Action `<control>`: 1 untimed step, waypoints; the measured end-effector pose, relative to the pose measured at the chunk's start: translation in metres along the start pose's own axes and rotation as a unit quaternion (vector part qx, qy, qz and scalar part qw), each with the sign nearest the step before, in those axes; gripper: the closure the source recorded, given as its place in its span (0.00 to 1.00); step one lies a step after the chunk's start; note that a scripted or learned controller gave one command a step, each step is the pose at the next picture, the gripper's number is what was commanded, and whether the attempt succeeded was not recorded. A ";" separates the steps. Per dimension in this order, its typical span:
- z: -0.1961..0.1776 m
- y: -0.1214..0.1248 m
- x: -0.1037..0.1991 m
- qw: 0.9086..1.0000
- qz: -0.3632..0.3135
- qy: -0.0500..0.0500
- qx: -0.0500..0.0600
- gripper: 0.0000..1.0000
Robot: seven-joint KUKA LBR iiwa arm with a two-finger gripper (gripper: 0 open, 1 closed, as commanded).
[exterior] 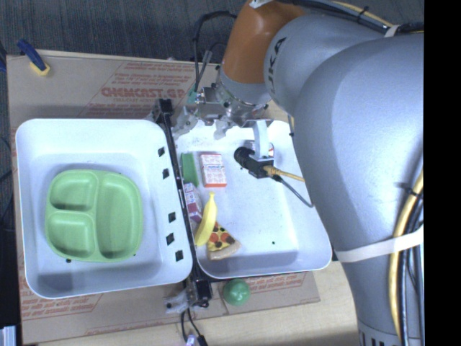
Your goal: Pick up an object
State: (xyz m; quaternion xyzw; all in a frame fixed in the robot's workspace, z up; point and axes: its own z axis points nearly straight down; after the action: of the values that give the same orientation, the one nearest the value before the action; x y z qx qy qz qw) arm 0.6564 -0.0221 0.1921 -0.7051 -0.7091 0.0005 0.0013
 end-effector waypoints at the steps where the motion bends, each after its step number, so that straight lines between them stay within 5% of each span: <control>1: 0.051 0.002 0.080 1.000 0.003 -0.009 -0.004 0.00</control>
State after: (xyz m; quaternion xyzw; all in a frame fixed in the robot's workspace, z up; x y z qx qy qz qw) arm 0.6583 0.0585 0.1413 -0.7070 -0.7071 0.0036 -0.0078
